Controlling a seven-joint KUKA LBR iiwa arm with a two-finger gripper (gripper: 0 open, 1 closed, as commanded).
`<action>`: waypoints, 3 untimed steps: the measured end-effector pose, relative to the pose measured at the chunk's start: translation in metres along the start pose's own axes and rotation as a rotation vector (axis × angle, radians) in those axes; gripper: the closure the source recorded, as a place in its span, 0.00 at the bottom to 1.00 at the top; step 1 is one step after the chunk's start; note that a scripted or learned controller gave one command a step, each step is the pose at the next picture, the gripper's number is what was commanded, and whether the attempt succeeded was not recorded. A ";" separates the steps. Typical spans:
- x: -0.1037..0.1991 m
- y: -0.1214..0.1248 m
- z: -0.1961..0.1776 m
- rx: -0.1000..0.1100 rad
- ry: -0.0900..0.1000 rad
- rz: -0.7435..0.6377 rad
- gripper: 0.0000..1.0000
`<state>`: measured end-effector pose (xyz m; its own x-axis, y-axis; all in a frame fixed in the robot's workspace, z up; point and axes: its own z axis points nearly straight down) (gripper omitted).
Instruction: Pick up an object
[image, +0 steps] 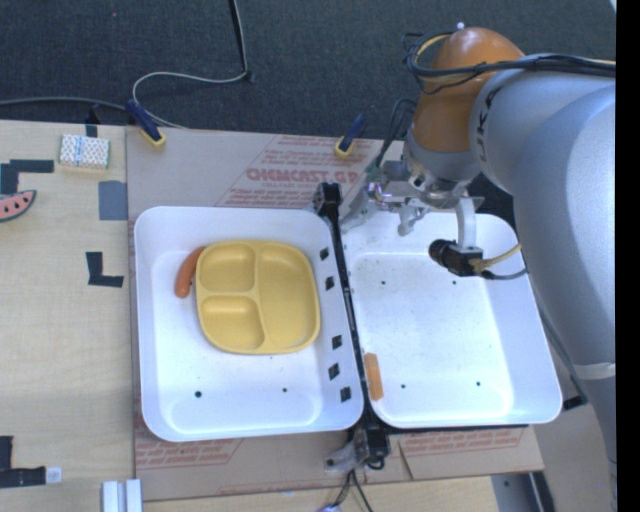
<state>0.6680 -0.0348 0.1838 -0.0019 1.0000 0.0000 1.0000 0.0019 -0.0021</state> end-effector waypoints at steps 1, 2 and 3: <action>0.001 0.000 -0.010 0.001 0.001 -0.002 1.00; 0.001 0.000 -0.009 0.001 0.001 -0.002 0.00; 0.002 0.000 -0.019 0.002 0.003 -0.003 1.00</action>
<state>0.6681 -0.0331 0.2025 -0.0048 1.0000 0.0027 1.0000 0.0048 -0.0040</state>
